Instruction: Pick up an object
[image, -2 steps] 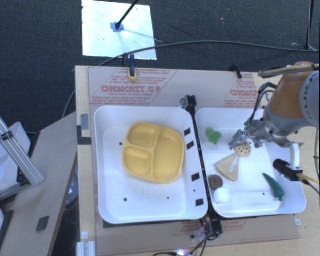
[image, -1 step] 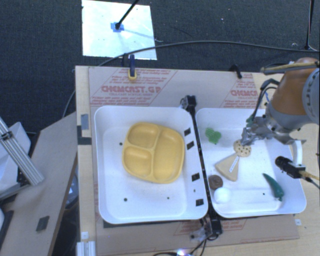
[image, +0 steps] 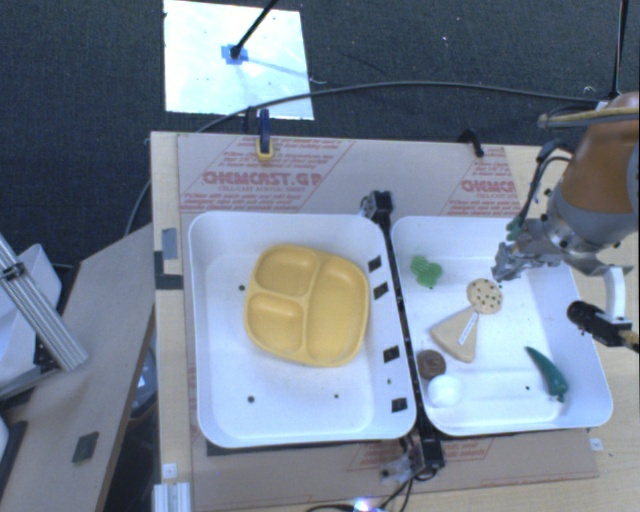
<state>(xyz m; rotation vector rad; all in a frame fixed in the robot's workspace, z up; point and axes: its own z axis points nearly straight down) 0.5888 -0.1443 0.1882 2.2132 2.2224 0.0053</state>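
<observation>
A: How many bins are on the bench?
B: Two white ones, side by side: the left bin (image: 215, 330) and the right bin (image: 590, 370).
A: And what sits in the left one?
B: One yellow plate (image: 306, 304), with three compartments.
A: And right of that plate, in the other bin?
B: Six small things, one of each: one green lump (image: 427, 270), one round speckled cookie (image: 485, 295), one pale wedge (image: 456, 333), one brown disc (image: 431, 362), one white ball (image: 444, 390) and one dark green pepper (image: 548, 372).
</observation>
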